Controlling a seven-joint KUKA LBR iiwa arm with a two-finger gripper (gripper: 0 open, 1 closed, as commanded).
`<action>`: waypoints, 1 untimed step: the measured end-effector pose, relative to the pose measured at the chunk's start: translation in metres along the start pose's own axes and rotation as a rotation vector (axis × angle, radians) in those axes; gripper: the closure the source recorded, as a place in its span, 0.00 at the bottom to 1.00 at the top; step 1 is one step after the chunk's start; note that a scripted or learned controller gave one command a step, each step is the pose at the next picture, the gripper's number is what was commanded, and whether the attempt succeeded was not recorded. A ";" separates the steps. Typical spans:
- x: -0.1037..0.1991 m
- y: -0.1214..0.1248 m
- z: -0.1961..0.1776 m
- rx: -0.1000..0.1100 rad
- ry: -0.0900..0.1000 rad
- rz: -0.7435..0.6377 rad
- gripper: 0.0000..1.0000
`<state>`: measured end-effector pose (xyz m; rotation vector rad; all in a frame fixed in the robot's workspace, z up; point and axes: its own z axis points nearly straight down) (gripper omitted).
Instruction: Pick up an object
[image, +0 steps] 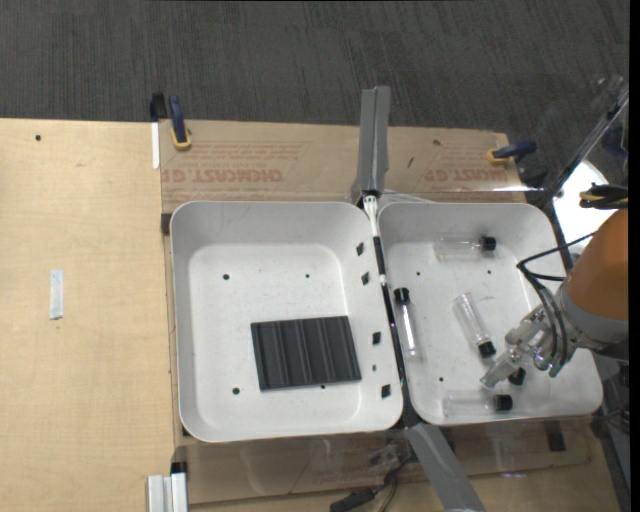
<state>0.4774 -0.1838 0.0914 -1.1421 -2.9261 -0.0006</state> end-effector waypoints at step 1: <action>-0.026 -0.026 -0.001 -0.003 -0.002 -0.305 0.00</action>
